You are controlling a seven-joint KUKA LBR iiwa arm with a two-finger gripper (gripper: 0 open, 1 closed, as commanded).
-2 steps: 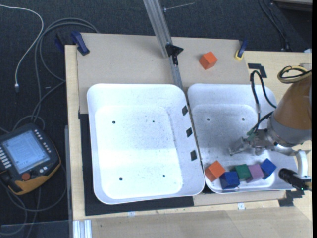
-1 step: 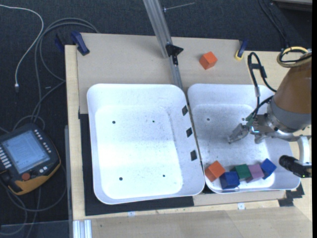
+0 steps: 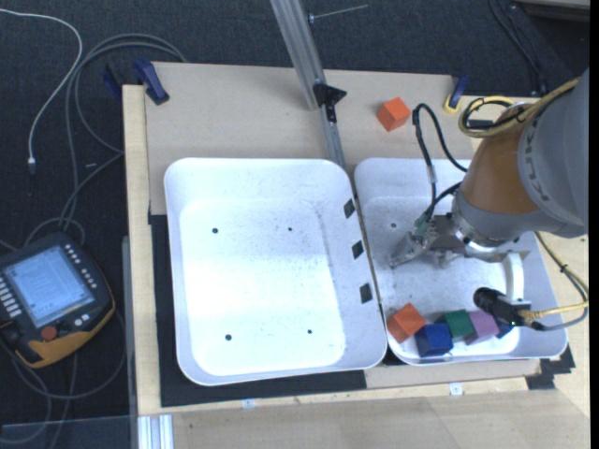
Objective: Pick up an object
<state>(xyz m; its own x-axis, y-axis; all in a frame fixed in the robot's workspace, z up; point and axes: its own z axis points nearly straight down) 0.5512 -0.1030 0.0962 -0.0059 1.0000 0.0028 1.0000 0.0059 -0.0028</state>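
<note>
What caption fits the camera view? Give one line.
Arm over right bin, above blocks at its near edge.

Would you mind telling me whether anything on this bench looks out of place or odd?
Yes: one orange cube sits on the bare bench top beyond the right bin, outside both bins. The other blocks, orange block, blue block, green block and purple block, cluster along the right bin's near edge. Nothing looks spilled or damaged.

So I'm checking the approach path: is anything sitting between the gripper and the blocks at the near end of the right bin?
Nothing visible does. The gripper hangs over bare floor of the right bin; the orange block, blue block, green block and purple block cluster along the near wall.
</note>
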